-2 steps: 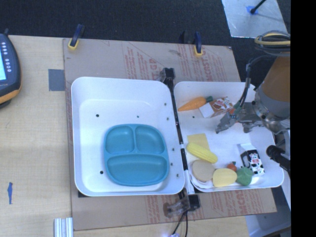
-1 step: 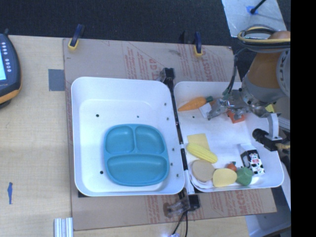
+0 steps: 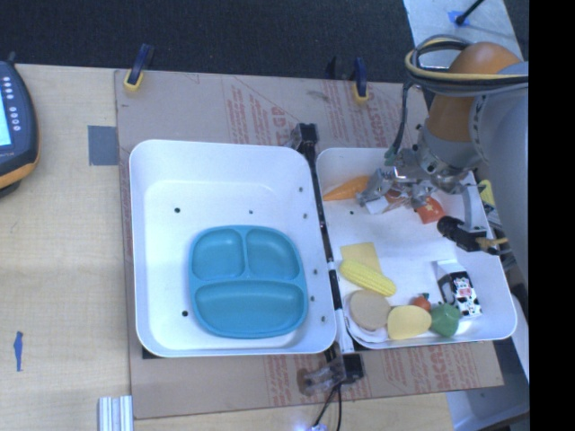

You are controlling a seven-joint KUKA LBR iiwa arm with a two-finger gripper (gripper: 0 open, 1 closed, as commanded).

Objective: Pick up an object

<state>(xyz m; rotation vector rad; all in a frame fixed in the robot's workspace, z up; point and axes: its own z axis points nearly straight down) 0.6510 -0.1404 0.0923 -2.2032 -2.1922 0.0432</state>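
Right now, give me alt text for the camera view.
The gripper hangs low over the far end of the right bin, beside an orange carrot. The left bin holds a blue divided plate.

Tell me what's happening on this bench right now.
A robot arm reaches in from the right, its end effector low over the far end of the right bin, beside a carrot and a red piece. Toy food lies at the near end: corn, a cookie, a green piece. The left bin holds a blue tray.
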